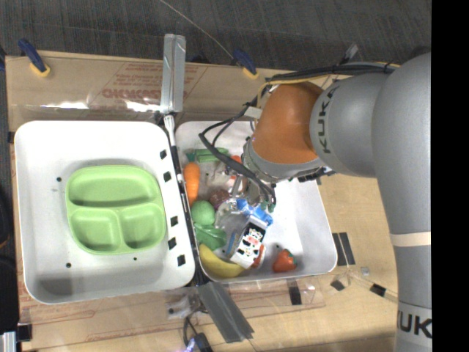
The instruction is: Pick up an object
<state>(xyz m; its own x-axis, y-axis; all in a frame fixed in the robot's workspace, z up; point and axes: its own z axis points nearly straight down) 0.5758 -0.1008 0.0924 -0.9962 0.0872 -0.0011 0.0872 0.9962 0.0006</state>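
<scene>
The right bin [315,218] holds a pile of toy food. An orange carrot [191,180] lies at its left wall, with a round green fruit [203,213] below it. A yellow banana [218,264] rests along the front wall. A small red fruit [283,259] sits at the front right. A white carton with a blue top and black spots [250,241] leans in the middle of the pile. My gripper [238,207] is low over the pile, right at the carton's upper left end. The orange-banded wrist hides the objects behind it.
The left bin [37,196] carries a green divided tray [113,207]. A metal bracket [174,72] stands at the divider between the bins. Black cables [220,127] loop off the wrist over the right bin's back left corner. Bare bin floor shows at the right [304,204].
</scene>
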